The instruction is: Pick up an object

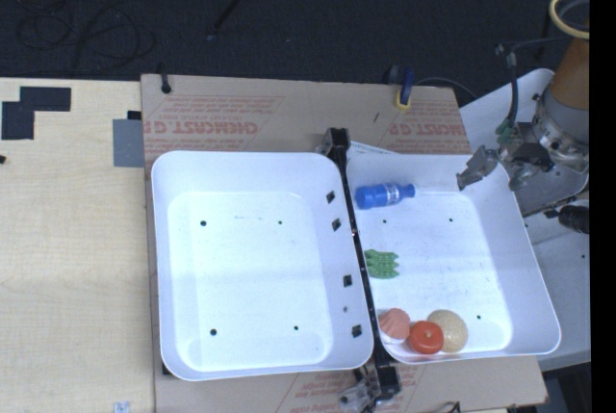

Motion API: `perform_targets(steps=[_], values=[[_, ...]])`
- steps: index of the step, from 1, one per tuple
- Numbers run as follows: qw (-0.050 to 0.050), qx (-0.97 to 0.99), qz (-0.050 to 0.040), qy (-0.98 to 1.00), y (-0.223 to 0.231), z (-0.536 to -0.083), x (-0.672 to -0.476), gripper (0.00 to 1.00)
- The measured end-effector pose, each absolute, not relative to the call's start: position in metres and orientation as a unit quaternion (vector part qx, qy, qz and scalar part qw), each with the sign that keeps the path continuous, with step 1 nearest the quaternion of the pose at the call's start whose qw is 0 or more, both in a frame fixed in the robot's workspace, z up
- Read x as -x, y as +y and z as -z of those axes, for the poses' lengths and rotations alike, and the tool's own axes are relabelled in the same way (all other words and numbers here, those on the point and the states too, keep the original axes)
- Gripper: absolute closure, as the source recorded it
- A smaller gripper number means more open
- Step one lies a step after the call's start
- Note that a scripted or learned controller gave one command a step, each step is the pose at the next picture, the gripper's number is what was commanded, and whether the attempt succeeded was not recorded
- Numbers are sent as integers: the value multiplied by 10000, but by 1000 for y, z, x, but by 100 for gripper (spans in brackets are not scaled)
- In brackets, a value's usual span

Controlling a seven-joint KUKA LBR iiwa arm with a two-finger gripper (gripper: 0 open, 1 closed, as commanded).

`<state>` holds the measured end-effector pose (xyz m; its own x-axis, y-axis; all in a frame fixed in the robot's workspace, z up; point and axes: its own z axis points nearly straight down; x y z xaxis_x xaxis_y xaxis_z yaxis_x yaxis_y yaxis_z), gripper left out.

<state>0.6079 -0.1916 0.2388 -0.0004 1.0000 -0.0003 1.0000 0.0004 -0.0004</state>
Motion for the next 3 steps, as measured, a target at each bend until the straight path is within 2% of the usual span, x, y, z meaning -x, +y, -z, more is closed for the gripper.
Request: perform_targets(steps=[1, 2, 3], values=[[9, 7081, -7, -7061, -215, -272, -545, 0], [15, 7071, -8, -7071, -215, -279, -547, 100], [42, 7053, -7, -7088, -134, -279, -487, 100]])
